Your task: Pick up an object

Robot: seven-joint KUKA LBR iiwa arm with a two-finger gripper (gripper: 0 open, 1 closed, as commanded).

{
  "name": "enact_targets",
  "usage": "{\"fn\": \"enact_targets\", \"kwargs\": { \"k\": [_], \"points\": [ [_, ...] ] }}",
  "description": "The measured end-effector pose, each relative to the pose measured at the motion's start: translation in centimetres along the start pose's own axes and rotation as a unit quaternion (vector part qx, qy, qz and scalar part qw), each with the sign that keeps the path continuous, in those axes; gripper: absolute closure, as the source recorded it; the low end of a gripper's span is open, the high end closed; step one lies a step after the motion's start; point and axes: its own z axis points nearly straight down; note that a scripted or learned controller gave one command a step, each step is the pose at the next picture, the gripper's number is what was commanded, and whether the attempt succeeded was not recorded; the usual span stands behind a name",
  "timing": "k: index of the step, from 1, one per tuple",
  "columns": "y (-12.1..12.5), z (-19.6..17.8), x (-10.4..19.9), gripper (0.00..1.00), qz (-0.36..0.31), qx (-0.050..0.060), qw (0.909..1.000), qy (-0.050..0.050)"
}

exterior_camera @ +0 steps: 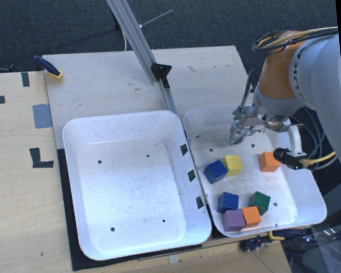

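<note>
We see the arm (301,83) reaching in from the right, with the claw (238,135) low over the far part of the right bin (305,209), above bare bin floor. We can't tell whether it is wide or narrow: the tips are too small and blurred against the white, and nothing shows between them. All pickable items sit in the right bin, nearer the camera than the claw. Closest to it are a yellow cube (234,164) and a blue cube (215,171), touching each other side by side, a bit below the claw. An orange cube (268,162) sits alone toward the right wall, just beside a black cable connector (288,158) hanging off the arm; cabling crowds that side. Further down we have a cluster: a second blue cube (228,201), a green cube (261,202), a purple cube (233,219) and a smaller orange cube (251,216), the last two touching, the green just beside them. The left bin (73,137) shares a wall with the right one; black clips sit along that shared edge. A slanted metal rail (132,34) runs from the top down to the bins' junction, well left of the claw. Both bins rest on the worktop (104,79); a blue-and-yellow tool (48,66) lies at its far left corner, well apart from everything.
</note>
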Motion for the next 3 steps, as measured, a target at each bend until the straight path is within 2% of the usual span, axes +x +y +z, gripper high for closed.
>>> {"fn": "enact_targets", "kwargs": {
  "k": [3],
  "points": [
    [0.0,-15.0,-1.1,1.0,0.001,-0.003,1.0,-0.001]
  ]
}}
